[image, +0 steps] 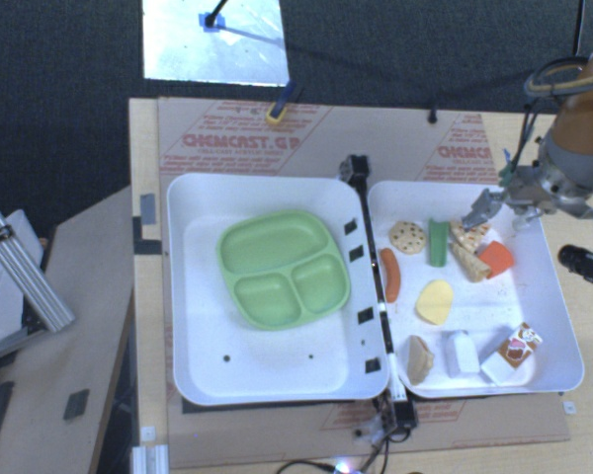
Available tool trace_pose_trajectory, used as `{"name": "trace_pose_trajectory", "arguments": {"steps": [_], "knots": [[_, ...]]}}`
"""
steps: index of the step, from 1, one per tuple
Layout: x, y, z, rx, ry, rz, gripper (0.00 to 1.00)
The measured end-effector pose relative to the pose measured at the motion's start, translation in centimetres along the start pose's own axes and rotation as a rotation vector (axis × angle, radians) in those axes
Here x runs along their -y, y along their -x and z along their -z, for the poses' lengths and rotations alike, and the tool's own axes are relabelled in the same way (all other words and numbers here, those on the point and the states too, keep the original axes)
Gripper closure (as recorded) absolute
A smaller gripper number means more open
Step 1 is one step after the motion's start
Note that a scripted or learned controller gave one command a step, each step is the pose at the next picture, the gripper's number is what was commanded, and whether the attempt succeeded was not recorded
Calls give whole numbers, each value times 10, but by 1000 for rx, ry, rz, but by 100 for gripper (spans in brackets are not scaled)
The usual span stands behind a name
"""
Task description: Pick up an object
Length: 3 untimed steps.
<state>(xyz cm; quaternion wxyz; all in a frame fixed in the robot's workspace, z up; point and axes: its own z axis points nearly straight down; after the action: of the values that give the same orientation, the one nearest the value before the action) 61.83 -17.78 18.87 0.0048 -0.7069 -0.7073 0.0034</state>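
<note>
1. Gripper [496, 203] first: from my remote seat I see it hanging over the far part of the right bin [553, 294], just beside the tan wedge-shaped piece [467, 248]; I cannot tell whether it is spread or closed, and nothing shows held in it.
2. Nearest me in that bin lie a small carton with a printed face [520, 345], a white block [462, 353] and a tan rounded piece [419, 358], close together along the near wall.
3. A little farther sits a yellow rounded piece [435, 302], near the bin's middle.
4. Beyond it, an orange-red sausage shape [390, 274] lies along the left wall, and an orange block [496, 259] touches the tan wedge.
5. Farther still, a green upright block [437, 242] stands between a cookie [407, 236] and the wedge.
6. In the left bin [193, 294] rests a green divided plate [283, 269].
7. Both bins sit on a printed board [237, 136] on the bench [138, 136].
</note>
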Motion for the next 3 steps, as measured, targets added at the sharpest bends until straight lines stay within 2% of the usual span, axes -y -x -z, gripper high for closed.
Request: {"name": "trace_pose_trajectory", "arguments": {"steps": [1, 2, 3], "knots": [[-3, 0, 8, 2, 13, 3, 0], [-4, 1, -54, 2, 9, 1, 0], [-6, 1, -91, 3, 16, 1, 0]]}}
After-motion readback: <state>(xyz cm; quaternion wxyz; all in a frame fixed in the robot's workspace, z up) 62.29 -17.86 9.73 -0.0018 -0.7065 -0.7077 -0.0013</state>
